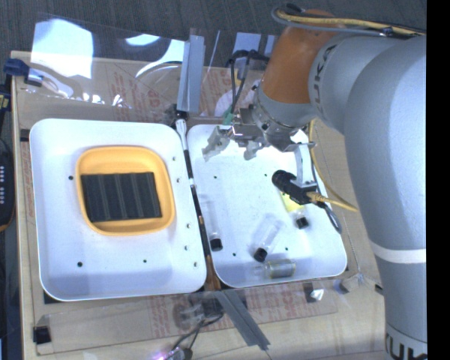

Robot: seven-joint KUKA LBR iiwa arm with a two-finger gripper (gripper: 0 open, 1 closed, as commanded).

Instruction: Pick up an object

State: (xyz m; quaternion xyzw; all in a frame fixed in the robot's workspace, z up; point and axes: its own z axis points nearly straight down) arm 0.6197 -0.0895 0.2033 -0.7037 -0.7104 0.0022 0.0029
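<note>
Looked like the approach stage to me. The jaws were spread wide with nothing in them, hanging over the far end of the right bin of the 2. The clear vial lay nearer the front, so I'd guess shift over, then drop.

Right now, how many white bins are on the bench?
2. The left bin holds a yellow tray. The right bin sits beside it, under the pincer. The arm hides whatever lies past the right bin.
</note>
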